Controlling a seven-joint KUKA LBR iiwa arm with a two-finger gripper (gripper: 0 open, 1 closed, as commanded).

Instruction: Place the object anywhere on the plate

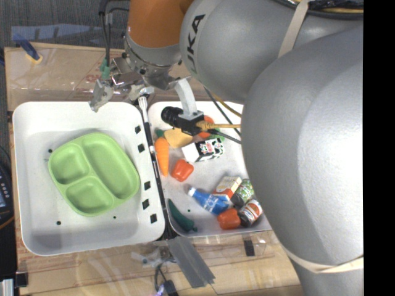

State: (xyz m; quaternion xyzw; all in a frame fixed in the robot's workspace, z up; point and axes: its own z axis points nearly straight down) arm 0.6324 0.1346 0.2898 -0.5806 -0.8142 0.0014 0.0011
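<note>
A light green plate (92, 172) with three compartments lies in the left bin (37, 239), with nothing on it. My gripper (120, 96) hangs over the far rim of that bin, near the divider between the bins, beyond the plate's far edge. It is open, fingers spread, with nothing between them. Several small objects lie in the right bin (259, 227): an orange carrot (162, 155), a red piece (182, 170), a cow-patterned carton (210, 148), a blue bottle (207, 200) and two cans (248, 202).
The big grey arm covers the right bin's far and right side. A dark green item (182, 217) and a red item (228, 219) lie near that bin's front. A row of black clips (147, 165) runs along the divider.
</note>
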